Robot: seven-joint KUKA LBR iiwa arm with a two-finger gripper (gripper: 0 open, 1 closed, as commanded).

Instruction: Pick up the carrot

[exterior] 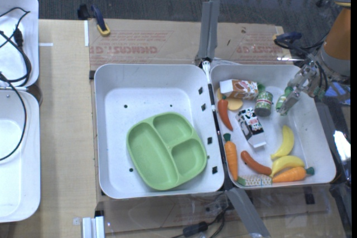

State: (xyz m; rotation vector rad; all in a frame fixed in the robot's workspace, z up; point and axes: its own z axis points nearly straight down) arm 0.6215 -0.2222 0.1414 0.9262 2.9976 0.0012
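One tool (287, 98) here, hanging off the grey arm (329, 72) that comes in from the right, and it sits over the upper right part of the right bin (326, 142). Can't tell whether it's spread or pressed together, too small and blurry at that end, and I see nothing between its tips.

Just left of the tool there's a small green can (263, 103), and further left a little food carton (239, 87) lying near the bin's top wall. Below the can, a black-and-white milk carton (252, 126) lies on its side in the middle of the bin.

Now the carrots, since there are two orange ones. One carrot (231, 158) lies along the left wall of the right bin, green top pointing up, well apart from the tool. Another carrot (291, 174) lies near the bottom right corner, just under two bananas (285, 149). A red chili pepper (224, 114) sits above the left carrot, and a reddish sausage (255, 163) lies between the two carrots, with a corn cob (254, 180) at the bottom wall.

The left bin (111, 120) holds a green divided plate (166, 150). Both bins sit on a cardboard-covered worktop (139, 42).
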